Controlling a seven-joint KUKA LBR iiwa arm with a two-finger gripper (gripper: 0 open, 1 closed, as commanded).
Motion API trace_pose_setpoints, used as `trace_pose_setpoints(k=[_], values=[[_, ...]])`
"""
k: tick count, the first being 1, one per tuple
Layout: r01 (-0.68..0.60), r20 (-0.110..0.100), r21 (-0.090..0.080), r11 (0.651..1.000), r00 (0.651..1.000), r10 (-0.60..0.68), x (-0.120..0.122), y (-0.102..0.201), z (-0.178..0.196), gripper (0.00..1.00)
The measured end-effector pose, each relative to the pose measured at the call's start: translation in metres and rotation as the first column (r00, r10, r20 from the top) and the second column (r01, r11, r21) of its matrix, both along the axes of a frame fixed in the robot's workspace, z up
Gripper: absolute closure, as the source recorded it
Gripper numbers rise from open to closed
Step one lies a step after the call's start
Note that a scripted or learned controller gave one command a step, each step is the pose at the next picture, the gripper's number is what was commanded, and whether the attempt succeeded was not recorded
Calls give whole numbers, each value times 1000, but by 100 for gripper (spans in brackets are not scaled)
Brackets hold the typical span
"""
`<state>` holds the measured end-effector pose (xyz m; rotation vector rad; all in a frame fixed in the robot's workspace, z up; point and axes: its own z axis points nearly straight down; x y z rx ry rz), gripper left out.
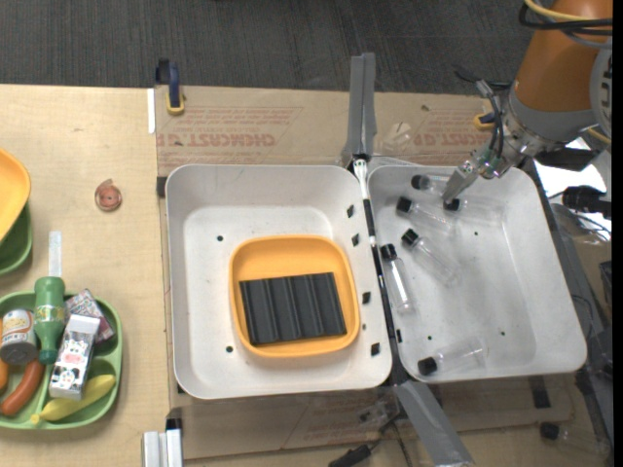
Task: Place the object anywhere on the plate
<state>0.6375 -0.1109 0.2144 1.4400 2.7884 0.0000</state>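
An orange square plate [251,261] lies in the left white bin [195,261]. On the plate rests a black ribbed block [292,307]. Several clear vials with black caps lie scattered in the right bin [526,290], among them one at the far edge [421,181], one near the divider [394,275] and one at the near edge [450,361]. My gripper [453,200] is low over the far part of the right bin, slanting down to the left, its tip right beside a clear vial [435,224]. Nothing visibly hangs from it.
A metal divider [362,115] runs between the bins. To the left on the wooden bench stand a green tray of toy food [58,358], a yellow bowl [12,202] and a small pink item [109,197]. Cables [584,200] hang beside the right bin.
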Motion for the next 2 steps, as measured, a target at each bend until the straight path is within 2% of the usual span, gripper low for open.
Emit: trace_pose_setpoints(k=[1,2], values=[[-172,-3,1,985,985,172,-22,-10,-21,100],[-391,1,-2,920,920,391,8,-48,20,100]])
